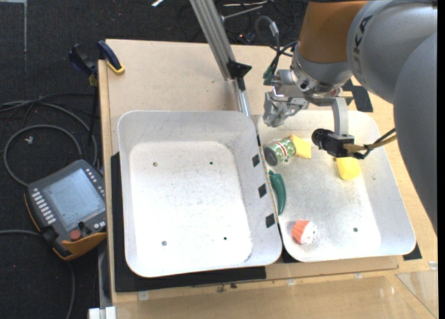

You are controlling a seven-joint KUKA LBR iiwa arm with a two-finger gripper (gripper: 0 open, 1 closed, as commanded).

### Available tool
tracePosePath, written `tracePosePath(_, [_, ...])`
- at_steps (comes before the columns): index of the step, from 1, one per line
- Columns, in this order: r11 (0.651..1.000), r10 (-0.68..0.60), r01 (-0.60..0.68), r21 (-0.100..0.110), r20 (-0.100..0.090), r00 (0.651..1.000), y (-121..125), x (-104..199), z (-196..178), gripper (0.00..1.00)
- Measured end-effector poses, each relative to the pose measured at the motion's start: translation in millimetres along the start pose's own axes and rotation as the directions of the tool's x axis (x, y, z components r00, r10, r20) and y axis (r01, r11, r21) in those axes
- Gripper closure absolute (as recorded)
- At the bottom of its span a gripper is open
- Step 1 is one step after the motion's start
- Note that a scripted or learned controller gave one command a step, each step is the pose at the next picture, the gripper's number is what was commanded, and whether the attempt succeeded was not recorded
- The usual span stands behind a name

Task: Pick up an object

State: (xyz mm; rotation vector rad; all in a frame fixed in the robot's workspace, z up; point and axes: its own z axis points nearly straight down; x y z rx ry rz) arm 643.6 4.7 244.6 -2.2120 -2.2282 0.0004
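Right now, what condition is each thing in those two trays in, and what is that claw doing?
Gripper: hovering over the right bin's far left corner, holding nothing visible.
Can: lying on its side beside a yellow piece.
Yellow piece: resting against the can.
Yellow block: lying apart, untouched.
Green object: lying along the right bin's left wall.
Orange-and-white object: lying near the front.
Left bin: flat on the bench.

The 2 bins [188, 192] look like matt white plastic, speckled with scuffs. The bench [167, 78] is pale, unvarnished wood. The arm [389, 33] has smooth grey casing and a glossy orange band [334, 12].
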Motion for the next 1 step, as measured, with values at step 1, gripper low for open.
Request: tracePosePath(1, [1.0,0.0,0.0,0.0,0.0,1.0,-0.9,45.4,8.4,1.0])
